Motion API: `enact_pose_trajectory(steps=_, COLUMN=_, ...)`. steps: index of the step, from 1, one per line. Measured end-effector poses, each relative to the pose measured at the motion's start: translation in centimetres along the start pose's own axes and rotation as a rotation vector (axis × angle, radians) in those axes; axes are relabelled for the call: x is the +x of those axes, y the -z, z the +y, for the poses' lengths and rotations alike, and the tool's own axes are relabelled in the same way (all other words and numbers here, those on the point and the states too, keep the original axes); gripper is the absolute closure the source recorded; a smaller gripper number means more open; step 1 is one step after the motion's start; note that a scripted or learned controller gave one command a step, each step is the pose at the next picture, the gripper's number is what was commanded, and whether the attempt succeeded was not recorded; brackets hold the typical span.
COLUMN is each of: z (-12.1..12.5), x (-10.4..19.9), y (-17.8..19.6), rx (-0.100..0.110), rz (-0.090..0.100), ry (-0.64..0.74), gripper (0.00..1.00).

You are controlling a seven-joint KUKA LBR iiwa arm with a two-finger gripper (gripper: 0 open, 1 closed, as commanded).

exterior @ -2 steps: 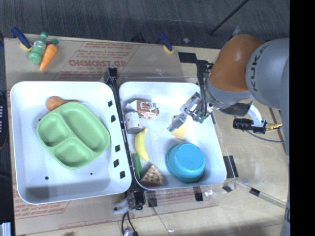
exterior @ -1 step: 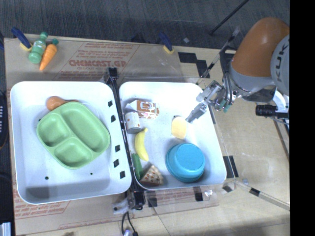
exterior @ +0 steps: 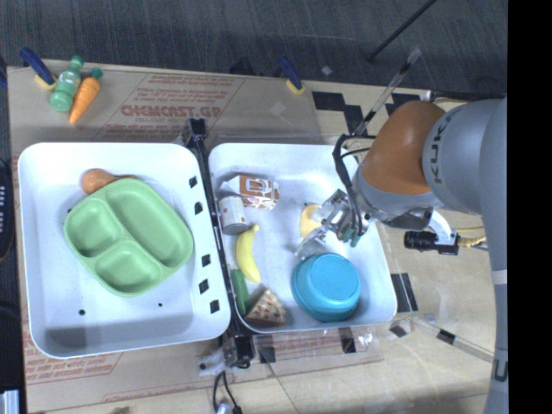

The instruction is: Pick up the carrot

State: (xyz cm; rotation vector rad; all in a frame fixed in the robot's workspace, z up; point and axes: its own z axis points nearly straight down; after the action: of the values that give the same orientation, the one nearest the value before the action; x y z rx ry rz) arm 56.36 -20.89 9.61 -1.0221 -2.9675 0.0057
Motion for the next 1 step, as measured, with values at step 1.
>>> enact_pose_trajectory(steps=1, z=3.35, x=-4.44, y=-0.11, rx=-0.004, rz=-0.004, ry=-0.429, gripper=0.0)
